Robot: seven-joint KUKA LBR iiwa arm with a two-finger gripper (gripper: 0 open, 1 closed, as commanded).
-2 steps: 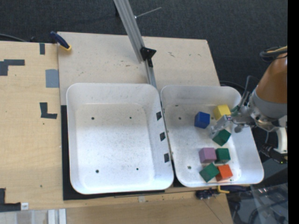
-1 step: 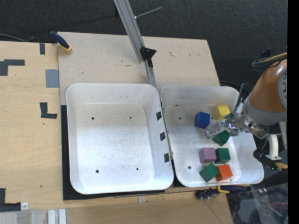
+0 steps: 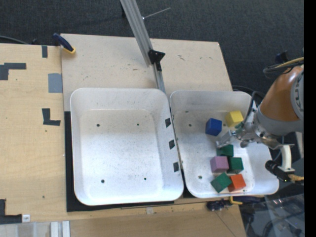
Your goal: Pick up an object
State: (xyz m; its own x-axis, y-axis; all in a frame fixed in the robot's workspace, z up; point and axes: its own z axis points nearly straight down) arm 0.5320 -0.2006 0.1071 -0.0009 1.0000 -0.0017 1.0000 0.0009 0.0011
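Grey two-finger gripper point(image 3: 228, 141) sits low in the right white plastic bin point(image 3: 197, 102), blue foam cube point(image 3: 213, 127) at its 11 o'clock; honestly can't tell its grip state.

The bins point(image 3: 121, 95) were white; the blocks were blue point(image 3: 213, 127), yellow point(image 3: 235, 117), purple point(image 3: 219, 163), orange point(image 3: 238, 182) and green point(image 3: 221, 182).

The arm point(image 3: 286, 102) is a rounded grey body with a broad orange band above the wrist. A thin yellowish cable loops by its far side. The end effector point(image 3: 232, 138) is small, metallic grey with dark parts.
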